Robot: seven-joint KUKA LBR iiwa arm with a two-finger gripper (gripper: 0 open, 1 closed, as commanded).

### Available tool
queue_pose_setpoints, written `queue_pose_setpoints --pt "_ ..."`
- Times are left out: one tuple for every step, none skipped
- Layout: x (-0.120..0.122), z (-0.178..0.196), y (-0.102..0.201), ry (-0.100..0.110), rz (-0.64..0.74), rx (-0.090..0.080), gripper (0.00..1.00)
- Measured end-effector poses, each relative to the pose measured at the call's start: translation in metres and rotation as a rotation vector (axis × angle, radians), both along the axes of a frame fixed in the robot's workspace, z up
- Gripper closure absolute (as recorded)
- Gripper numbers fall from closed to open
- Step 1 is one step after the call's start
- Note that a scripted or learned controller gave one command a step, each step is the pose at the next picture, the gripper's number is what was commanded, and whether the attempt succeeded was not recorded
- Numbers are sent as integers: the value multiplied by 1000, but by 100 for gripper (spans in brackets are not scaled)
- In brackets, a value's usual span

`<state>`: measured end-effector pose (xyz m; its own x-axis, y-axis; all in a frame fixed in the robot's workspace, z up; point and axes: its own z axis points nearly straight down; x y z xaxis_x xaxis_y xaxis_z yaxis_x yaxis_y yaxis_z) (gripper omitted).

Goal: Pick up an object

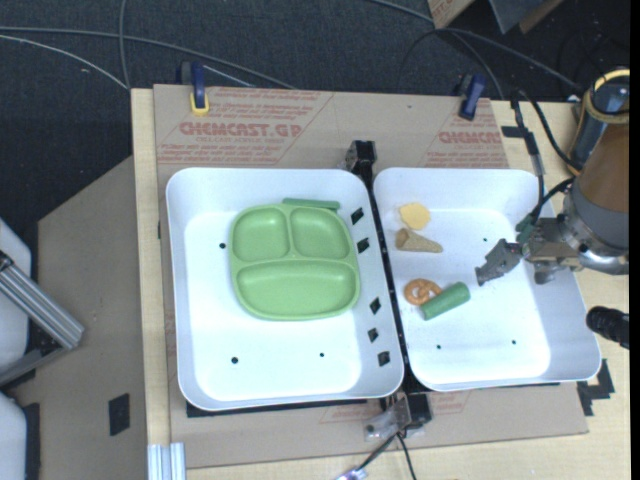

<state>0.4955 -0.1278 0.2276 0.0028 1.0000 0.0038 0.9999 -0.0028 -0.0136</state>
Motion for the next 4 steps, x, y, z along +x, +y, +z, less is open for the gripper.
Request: queue_pose_setpoints --pt "3 5 0 -12 3 -2 0" --pt "7 -40 -5 -7 2 -1 0" --pt "-5 -92 -2 -5 2 0 0" --pt "-5 -145 -1 -7 2 -1 0"
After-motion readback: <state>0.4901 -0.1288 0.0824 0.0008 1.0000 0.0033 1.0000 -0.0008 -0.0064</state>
